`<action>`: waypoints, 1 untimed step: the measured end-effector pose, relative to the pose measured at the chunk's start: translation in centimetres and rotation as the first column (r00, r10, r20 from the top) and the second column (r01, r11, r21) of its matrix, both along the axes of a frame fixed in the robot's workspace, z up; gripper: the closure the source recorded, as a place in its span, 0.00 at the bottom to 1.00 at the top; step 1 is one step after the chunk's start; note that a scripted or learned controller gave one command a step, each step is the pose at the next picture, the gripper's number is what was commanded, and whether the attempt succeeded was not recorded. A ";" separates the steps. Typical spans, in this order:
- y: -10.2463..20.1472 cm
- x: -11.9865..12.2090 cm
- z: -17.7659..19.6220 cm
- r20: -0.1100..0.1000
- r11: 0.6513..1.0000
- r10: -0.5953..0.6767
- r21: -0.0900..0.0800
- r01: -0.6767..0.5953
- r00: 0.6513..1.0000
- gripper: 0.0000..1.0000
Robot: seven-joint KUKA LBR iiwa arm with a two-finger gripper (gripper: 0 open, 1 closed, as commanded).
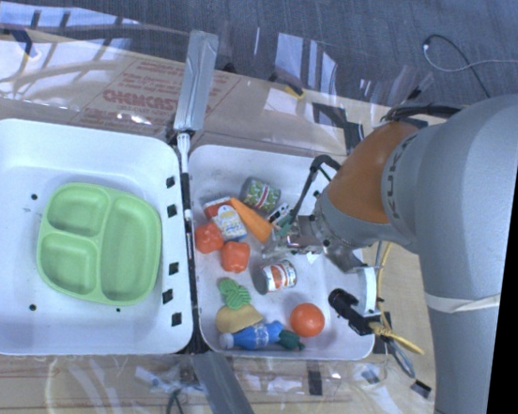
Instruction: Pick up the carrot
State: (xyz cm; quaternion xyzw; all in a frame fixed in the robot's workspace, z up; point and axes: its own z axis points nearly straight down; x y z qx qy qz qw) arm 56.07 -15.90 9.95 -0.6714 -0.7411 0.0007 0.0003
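I see the end effector [285, 236] low in the right bin [335, 351], just beside the carrot [250, 219] lying near the bin's far-left corner, though I cannot tell how far it's open.

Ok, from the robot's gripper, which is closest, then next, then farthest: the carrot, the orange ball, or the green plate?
Measured from the gripper:
1. The carrot, right beside it, in the right bin.
2. The orange ball, further toward the right bin's front edge.
3. The green plate, far off in the left bin.
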 end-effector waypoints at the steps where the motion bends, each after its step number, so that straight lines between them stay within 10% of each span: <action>1: -2.4 -0.4 6.7 -0.001 0.942 -0.335 0.000 0.335 0.942 1.00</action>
